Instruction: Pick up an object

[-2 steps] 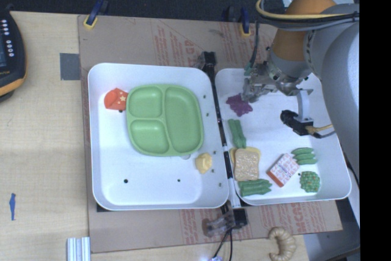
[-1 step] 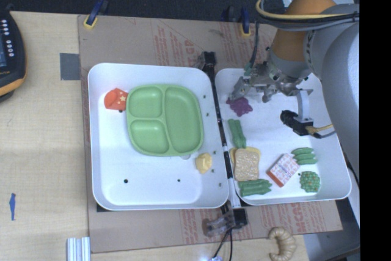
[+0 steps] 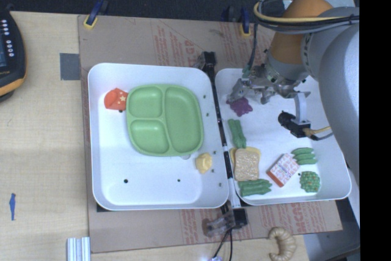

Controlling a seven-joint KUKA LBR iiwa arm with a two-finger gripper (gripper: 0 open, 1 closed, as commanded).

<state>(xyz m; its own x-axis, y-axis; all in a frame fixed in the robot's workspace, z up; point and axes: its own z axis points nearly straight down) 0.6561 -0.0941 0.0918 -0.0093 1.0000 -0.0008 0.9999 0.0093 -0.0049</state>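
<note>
Apparently mid-approach, the tool (image 3: 247,91) hung low in the right bin (image 3: 330,192); whether it was apart or together I cannot tell. Just below it lay the purple toy (image 3: 242,107), so a short descent onto that seemed next.

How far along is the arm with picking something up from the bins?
Nothing looks picked yet. The grey two-finger gripper is low in the right white bin, right beside the small purple toy, which lies on the bin floor. Whether it has a hold is unclear. Grasping and lifting remain.
</note>
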